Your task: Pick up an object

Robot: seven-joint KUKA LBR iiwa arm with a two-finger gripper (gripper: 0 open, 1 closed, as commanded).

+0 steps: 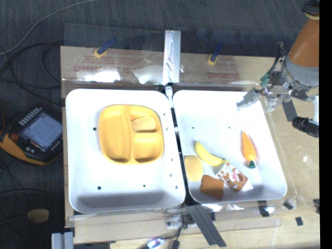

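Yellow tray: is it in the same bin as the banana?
No, the yellow tray lies in the left bin, while the banana lies in the right bin.

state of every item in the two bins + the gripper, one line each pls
yellow divided tray: flat, upright, in left bin
banana: lying in right bin
carrot: lying in right bin, apart from the rest
brown block: at right bin's near edge
snack packet: lying beside brown block
gripper: above right bin's far corner, holding nothing
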